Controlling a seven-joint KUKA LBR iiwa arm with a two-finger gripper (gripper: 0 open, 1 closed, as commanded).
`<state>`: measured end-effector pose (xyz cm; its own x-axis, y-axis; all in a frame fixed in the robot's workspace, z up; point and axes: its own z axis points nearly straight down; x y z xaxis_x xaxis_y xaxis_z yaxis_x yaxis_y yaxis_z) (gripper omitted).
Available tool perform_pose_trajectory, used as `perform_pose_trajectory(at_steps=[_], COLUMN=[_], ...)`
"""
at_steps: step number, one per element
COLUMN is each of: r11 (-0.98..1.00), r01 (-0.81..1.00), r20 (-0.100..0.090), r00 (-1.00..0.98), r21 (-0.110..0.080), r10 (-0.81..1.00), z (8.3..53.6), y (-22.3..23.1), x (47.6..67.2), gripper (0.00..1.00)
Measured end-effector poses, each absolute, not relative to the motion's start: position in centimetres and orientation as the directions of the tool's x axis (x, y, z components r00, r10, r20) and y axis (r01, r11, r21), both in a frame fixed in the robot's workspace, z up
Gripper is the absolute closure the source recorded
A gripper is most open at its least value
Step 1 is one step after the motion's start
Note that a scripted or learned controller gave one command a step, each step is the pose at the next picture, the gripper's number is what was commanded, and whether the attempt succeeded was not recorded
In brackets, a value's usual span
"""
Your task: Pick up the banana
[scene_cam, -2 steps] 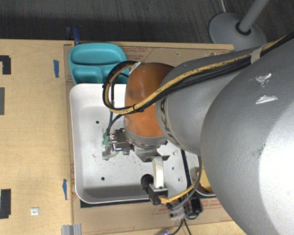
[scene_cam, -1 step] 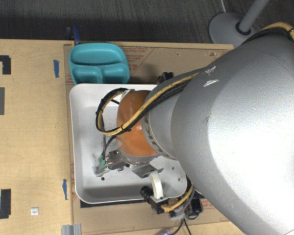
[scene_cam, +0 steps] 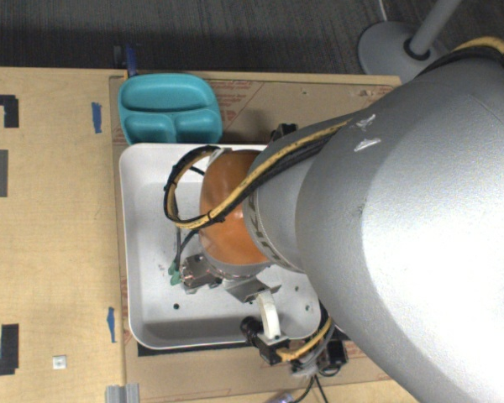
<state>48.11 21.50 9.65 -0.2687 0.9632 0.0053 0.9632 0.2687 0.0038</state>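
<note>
My grey arm (scene_cam: 403,225) reaches in from the right and covers most of the white bin (scene_cam: 143,225). Its orange band (scene_cam: 227,217) hangs over the bin's middle. Below the band, the gripper body (scene_cam: 203,277) points down toward the bin floor near the front left, and a small green part (scene_cam: 176,279) shows at its side. The wrist hides whatever lies under it. A strip of white floor is bare along the bin's left side and front left corner.
A teal two-compartment tray (scene_cam: 170,109) stands just behind the bin on the tan bench (scene_cam: 50,225). Black and yellow cables (scene_cam: 176,204) loop off the wrist over the bin's left half. A grey stand base (scene_cam: 388,47) sits at the back right.
</note>
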Motion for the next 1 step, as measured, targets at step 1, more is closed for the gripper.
perform_pose_trajectory(at_steps=[1], r11=[0.267], r01=[0.964], r20=[0.006], r00=[-0.267], r21=[0.004], r10=[0.964], z=[10.60], y=[21.53], x=[48.12], gripper=[1.00])
